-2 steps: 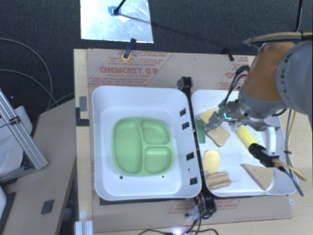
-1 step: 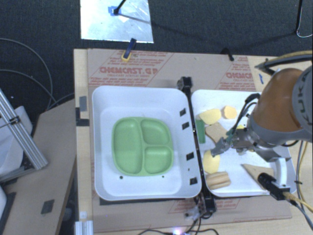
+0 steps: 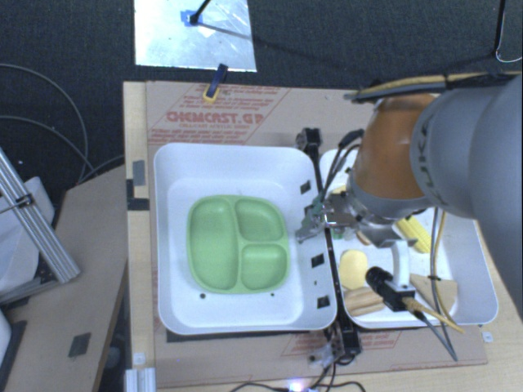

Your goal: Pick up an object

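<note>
My gripper (image 3: 366,229) hangs below the orange wrist band over the left part of the right bin (image 3: 482,300), seen from above with the wrist covering it. Just in front of it lies a round yellow object (image 3: 353,266). A tan wooden block (image 3: 364,304) rests near the bin's front edge. A yellow corn-like piece (image 3: 415,232) pokes out to the right of the wrist, and a tan flat piece (image 3: 431,288) lies further right. The arm covers the rest of that bin.
The left bin (image 3: 176,178) holds a green divided plate (image 3: 239,243). Black clips line the rims where the two bins meet (image 3: 320,256). Cardboard (image 3: 216,113) lies under the bins, and a metal sheet (image 3: 192,23) sits behind it.
</note>
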Available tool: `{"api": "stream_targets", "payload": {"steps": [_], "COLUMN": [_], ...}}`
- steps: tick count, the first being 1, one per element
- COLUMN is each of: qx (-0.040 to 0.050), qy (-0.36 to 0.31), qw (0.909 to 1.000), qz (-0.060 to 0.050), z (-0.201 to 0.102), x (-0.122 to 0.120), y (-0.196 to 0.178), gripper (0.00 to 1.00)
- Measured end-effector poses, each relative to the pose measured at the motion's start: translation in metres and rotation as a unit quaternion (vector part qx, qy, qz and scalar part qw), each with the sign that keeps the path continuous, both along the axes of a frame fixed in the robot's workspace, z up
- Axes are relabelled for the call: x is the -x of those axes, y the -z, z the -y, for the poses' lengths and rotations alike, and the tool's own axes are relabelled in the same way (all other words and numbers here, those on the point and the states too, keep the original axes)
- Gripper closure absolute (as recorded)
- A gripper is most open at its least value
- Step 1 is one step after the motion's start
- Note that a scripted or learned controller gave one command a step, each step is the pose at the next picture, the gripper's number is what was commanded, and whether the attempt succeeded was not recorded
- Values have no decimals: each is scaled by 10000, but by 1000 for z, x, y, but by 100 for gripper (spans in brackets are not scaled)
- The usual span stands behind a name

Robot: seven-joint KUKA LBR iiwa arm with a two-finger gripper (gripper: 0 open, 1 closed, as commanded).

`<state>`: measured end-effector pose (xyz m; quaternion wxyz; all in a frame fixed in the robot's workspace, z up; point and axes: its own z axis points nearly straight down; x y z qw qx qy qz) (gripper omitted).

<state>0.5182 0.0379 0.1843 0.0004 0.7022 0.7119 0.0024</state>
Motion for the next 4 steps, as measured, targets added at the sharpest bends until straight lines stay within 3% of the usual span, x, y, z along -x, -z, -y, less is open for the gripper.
{"api": "stream_targets", "payload": {"steps": [1, 2, 3, 4], "qx": [-10, 10, 19, 11], "qy": [6, 60, 95, 38], "qw": [10000, 10000, 9999, 10000], "qz": [34, -21, 85, -64], "z": [-70, -91, 11, -33], "x": [28, 32, 1, 7], "y": [-114, 72, -134, 7], "gripper": [0, 0, 0, 0]}}
